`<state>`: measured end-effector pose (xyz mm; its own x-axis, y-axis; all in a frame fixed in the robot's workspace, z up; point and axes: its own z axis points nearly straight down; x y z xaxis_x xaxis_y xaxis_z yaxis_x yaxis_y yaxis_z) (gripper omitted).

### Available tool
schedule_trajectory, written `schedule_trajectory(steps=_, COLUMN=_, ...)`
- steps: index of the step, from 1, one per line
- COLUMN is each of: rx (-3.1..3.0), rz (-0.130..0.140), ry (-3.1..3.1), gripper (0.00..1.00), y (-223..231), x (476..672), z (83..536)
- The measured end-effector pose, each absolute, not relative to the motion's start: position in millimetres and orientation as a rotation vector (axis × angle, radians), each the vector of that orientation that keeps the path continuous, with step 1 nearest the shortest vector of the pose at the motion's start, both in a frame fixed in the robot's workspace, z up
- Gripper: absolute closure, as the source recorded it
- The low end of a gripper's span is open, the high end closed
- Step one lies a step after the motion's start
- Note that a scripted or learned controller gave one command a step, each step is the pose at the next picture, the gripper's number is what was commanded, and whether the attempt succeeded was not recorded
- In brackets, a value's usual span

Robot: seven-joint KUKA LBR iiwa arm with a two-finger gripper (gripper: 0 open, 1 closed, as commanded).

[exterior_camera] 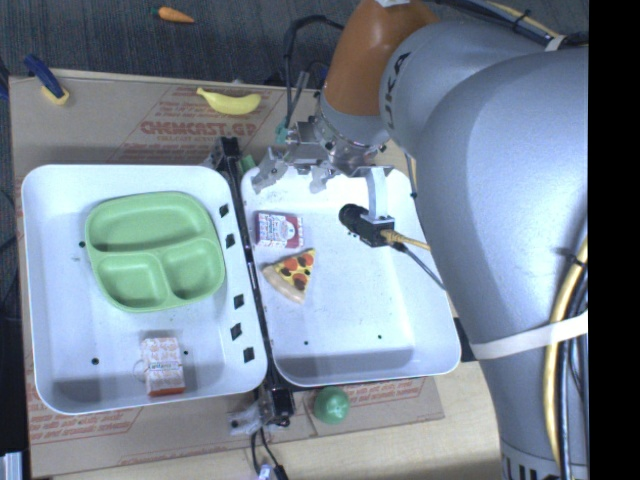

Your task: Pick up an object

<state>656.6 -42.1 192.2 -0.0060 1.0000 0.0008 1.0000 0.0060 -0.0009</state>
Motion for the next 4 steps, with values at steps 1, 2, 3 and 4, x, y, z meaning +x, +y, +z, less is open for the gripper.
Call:
schedule_trajectory(steps=1, rx=-2.214, rz=0.0, ry=-2.227, gripper=0.0, y=-42, x=656.6, z=192)
schedule_trajectory(steps=2, rx=-2.215, rz=0.007, ry=-2.224, gripper=0.0, y=-138, x=600.4, z=91)
schedule_trajectory(steps=3, rx=-2.215, rz=-0.006, ry=-2.231, gripper=0.0, y=-77, x=631.5, z=194)
schedule_trajectory(steps=4, rx=-2.21, rz=-0.001, ry=-2.233, gripper=1.0, y=-78, x=630.8, z=203)
